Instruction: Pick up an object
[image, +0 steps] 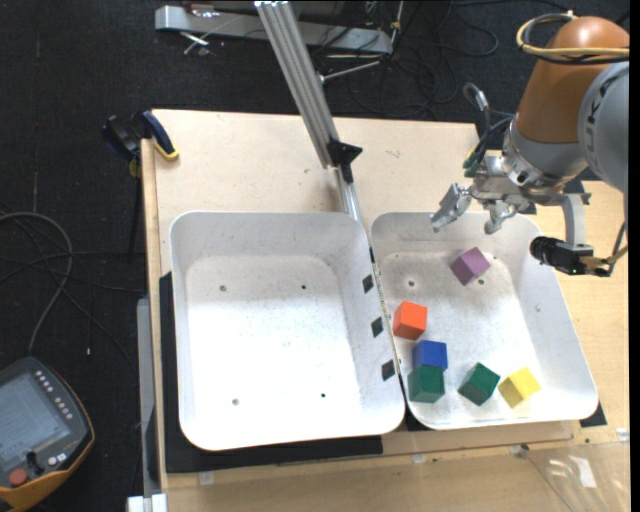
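My gripper (472, 217) hangs over the far edge of the right bin (560, 310), its two fingers spread open with nothing between them. A purple cube (470, 265) lies in the bin just below and in front of the fingertips, apart from them. Farther toward the front of the same bin sit an orange cube (410, 320), a blue cube (431, 354), a dark green cube (426, 383), a second green cube (479, 383) and a yellow cube (519, 386).
The left bin (190, 300) stands beside the right one, sharing a raised middle rim. A slanted metal rail (310, 90) crosses the bench behind the bins. A blue and yellow clamp (150, 135) sits at the bench's far left corner.
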